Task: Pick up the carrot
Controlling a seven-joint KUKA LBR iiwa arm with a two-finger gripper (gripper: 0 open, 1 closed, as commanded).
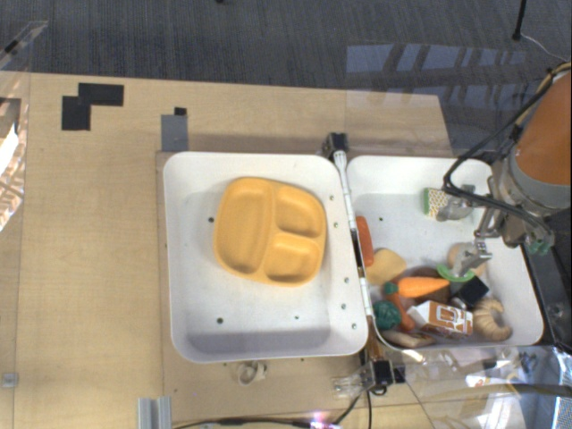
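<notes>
Camera view, one moment, looking down on the bench:

- Left bin [179, 266]: holds a yellow divided plate [268, 229], set near its middle.
- Right bin [393, 181]: holds a heap of toy food gathered toward its near side.
- Carrot [422, 287]: orange, lying flat in the right bin within that heap, long axis roughly left to right across the view, the thicker end toward the left and the taper pointing right toward a green ring [460, 275].
- Neighbours of the carrot: a pale yellow piece [386, 264] just beside it on the far left, a small carton [444, 318] touching or nearly touching its near side, a dark green item [386, 314] at its near left.
- Gripper [478, 250]: hangs over the right bin's right part, above the green ring; whether it is parted or closed cannot be told, and nothing is seen in its grasp.
- Key relation: the carrot lies to the left of the gripper and slightly nearer the camera, close but apart. By my judgement, the coming move is a short shift left, then down, closing across the carrot's narrow width.
</notes>
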